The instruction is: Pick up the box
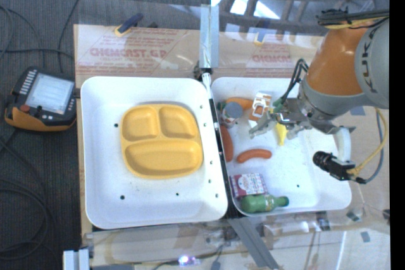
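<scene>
Nearest the camera, at 6 o'clock in the camera view: a green bottle (264, 203) lying on its side against the near wall of the right bin (329, 198). Touching it just behind, toward 12 o'clock, the box (249, 184), dark red with a pale label, flat on the bin floor near the bin's 7 o'clock corner, well apart from the pincer. Further toward 12 o'clock, a red sausage (254, 154) lying loose on the white floor. Along the bin's 9 o'clock wall, a second long red piece (226, 143), with a grey cylinder (232, 112) above it and an orange carrot-like item (241, 102) beside that. Near the centre of the bin, a yellow item (280, 133) just under the metal fingers.

Reaching in from 3 o'clock, the grey arm with its orange band (338, 66), wrist low over the right bin. Pincer (264, 126) hovering near the bin's centre, fingers spread apart, nothing seen between them. A small white and orange object (261, 104) just beyond it toward 12 o'clock.

At 9 o'clock, the left bin (101, 155) holding a yellow tray (162, 140) with 3 compartments. Off the worktop (126, 57) at 9 o'clock, a control pendant (42, 100) on the dark floor.
</scene>
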`<state>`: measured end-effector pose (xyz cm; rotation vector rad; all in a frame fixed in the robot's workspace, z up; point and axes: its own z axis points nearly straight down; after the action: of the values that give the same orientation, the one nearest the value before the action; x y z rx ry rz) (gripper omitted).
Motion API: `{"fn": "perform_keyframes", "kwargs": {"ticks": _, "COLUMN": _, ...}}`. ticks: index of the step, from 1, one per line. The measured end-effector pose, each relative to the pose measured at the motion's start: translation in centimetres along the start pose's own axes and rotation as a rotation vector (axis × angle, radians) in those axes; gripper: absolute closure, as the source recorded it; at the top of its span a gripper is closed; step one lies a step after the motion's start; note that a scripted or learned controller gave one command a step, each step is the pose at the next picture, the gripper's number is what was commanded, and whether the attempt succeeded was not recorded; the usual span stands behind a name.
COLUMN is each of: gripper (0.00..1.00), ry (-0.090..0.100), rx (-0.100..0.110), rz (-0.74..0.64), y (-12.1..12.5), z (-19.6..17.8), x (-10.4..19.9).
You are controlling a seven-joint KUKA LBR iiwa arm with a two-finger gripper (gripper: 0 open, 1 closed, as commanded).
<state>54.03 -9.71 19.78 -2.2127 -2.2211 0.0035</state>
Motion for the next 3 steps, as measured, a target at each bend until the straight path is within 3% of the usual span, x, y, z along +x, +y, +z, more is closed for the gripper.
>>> {"fn": "perform_keyframes", "kwargs": {"ticks": 1, "gripper": 0.0, "ry": -0.003, "rx": -0.015, "rz": -0.069, "y": -5.32, "z": 10.89, "x": -0.55}}
{"fn": "perform_keyframes", "kwargs": {"ticks": 2, "gripper": 1.0, "ry": 0.0, "rx": -0.015, "rz": -0.07, "y": -5.27, "z": 10.0, "x": -0.43}}
{"fn": "perform_keyframes", "kwargs": {"ticks": 3, "gripper": 0.0, "ry": -0.001, "rx": -0.015, "rz": -0.07, "y": -5.29, "z": 10.02, "x": -0.43}}
